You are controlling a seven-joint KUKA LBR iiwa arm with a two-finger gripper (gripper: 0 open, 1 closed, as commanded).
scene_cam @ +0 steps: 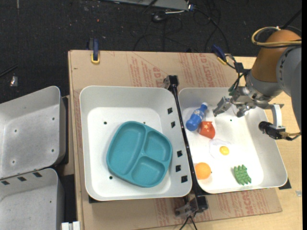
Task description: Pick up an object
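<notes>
Bottle (195,117), blue, lying in right bin (268,176) beside red toy (207,129). Gripper (231,107) is hovering just right of it, fingers spread, holding nothing. Approach step; next calls for lowering over bottle.

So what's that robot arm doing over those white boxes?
It is trying to pick something up. Its gripper hovers over the right bin, near a blue bottle and a red toy, with nothing in it. An orange lies there too. A teal tray sits in the left bin.
</notes>
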